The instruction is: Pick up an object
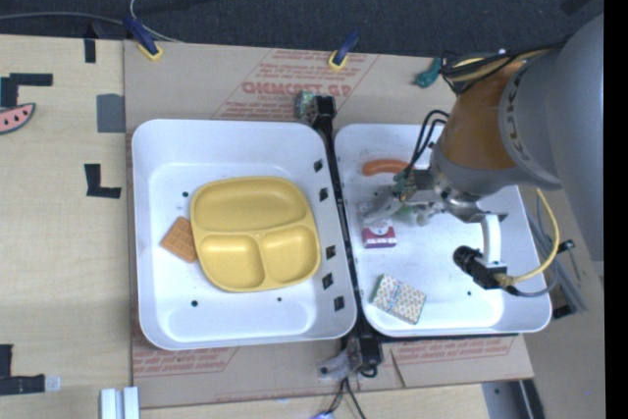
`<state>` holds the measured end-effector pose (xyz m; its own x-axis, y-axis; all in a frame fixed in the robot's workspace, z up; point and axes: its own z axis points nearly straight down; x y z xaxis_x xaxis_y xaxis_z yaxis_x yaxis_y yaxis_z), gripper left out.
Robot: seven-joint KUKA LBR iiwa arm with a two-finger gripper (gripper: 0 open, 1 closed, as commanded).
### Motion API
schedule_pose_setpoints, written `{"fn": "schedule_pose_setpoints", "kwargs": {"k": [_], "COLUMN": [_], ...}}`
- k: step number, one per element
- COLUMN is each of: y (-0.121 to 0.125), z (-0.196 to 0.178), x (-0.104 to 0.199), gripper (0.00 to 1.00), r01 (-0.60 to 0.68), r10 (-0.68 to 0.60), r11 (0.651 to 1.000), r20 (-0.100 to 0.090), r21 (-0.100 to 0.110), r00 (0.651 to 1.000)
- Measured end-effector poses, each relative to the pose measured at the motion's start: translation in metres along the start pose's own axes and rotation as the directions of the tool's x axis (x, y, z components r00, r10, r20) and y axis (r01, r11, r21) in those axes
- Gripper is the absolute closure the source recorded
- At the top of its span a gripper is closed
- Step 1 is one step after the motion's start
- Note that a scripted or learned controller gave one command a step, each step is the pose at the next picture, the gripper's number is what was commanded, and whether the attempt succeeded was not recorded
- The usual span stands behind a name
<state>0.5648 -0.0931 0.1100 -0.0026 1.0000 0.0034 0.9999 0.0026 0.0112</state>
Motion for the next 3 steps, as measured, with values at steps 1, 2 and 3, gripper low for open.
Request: {"fn": "schedule_pose_setpoints", "kwargs": {"k": [1, 2, 3], "y": [0.000, 0.000, 0.013], "z": [-0.009, -0.009, 0.024], "x": [0.001, 0.001, -0.002], "gripper": [1.00, 0.00, 0.00], "r01": [0.001, 0.001, -0.001], "r10": [-0.001, -0.001, 0.001], "r11": [1.000, 1.000, 1.000], "r20": [-0.001, -0.001, 0.002], "r21": [0.001, 0.001, 0.011], "r00": [1.000, 1.000, 1.000]}}
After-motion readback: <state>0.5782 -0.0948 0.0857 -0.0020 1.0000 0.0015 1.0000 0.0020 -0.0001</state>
